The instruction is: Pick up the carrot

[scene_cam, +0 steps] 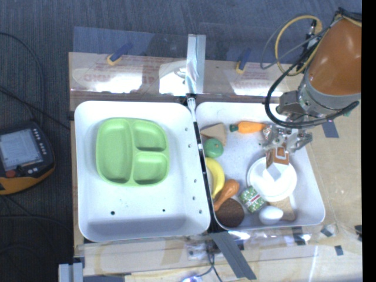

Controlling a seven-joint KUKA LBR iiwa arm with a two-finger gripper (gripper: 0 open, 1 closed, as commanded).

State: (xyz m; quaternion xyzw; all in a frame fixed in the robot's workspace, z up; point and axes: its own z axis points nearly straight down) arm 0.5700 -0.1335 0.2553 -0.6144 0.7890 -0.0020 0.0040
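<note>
Right bin, near edge: a brown round item at the near-left corner, a white egg-shaped item just right of it, and a small red-and-green patterned piece between them, slightly farther back. A tan slab shows by the near-right corner, partly under a white round dish.

Mid bin, left wall: a banana lies along it, w/ an orange sausage-shaped item touching its near end. A green apple sits beyond the banana, and a tan wedge beyond that, near the far-left corner.

Carrot — lies flat, roughly parallel to the far wall, green top pointing left, towards the middle of the far edge. Nothing grips it.

Gripper hangs over the right part of the bin, just right of the carrot's orange tip and above the dish's far rim. Whether the fingers are apart or closed — cannot tell; they blur into the dish and a brown tag-like piece below. Nothing seen between them.

Left bin: a green sectioned tray lies in its far half.

Arm enters from the bench's far-right corner.
</note>
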